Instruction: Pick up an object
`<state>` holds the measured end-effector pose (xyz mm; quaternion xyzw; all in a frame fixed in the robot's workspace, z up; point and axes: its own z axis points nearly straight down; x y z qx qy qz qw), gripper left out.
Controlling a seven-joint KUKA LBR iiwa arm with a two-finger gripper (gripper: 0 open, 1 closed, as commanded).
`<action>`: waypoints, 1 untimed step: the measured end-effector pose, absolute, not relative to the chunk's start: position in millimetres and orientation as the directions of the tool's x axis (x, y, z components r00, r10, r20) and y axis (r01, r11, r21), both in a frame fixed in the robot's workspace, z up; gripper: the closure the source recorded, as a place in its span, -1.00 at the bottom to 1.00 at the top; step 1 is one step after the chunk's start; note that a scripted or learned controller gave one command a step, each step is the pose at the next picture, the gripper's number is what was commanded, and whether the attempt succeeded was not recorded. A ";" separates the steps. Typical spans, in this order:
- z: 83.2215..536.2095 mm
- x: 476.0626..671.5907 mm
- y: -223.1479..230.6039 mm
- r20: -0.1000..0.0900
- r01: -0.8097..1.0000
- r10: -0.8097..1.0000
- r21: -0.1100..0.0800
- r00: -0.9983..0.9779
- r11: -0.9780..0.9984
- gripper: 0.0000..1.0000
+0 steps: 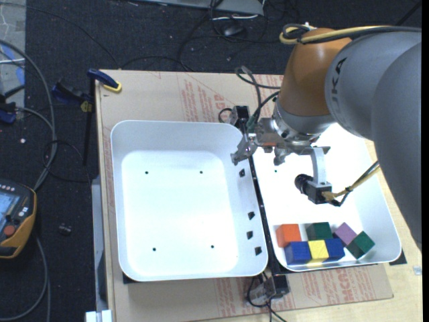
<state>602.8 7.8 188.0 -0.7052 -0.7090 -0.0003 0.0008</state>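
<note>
- We see bright, even light from overhead; the left bin (134, 200) reads clean white with soft grey shading along its inner walls.
- The right bin (382, 210) glares near the frame's right, its floor washed out beside the arm (375, 79).
- The dark floor (53, 32) at upper left stays dim, yet cables remain legible.
- The coloured blocks (322, 241) at lower right look sharp; the arm's near surface is slightly soft.
</note>
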 end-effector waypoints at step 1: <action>188.3 573.1 -47.2 0.000 1.000 1.000 -0.001 0.003 -0.003 -1.00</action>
